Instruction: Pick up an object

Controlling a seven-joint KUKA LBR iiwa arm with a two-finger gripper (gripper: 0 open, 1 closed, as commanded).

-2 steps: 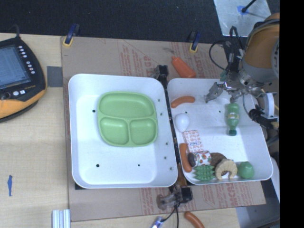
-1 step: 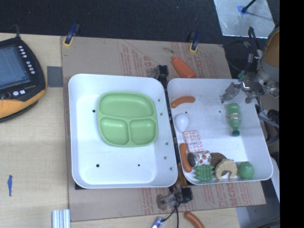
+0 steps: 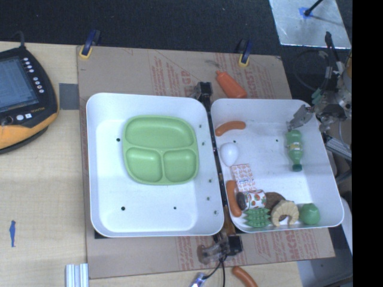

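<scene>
The right bin holds several small toy foods. A green bottle lies near its right wall. An orange sausage and a white egg sit near the left wall. A printed packet, a small can, a carrot, a croissant and a green ball crowd the front edge. My gripper hangs over the bin's back right corner, just above and behind the bottle, with nothing visibly in it.
The left bin carries a green divided plate. An orange toy lies on the cardboard behind the bins, another in front. A teach pendant rests at the far left. Clamps pin the cardboard.
</scene>
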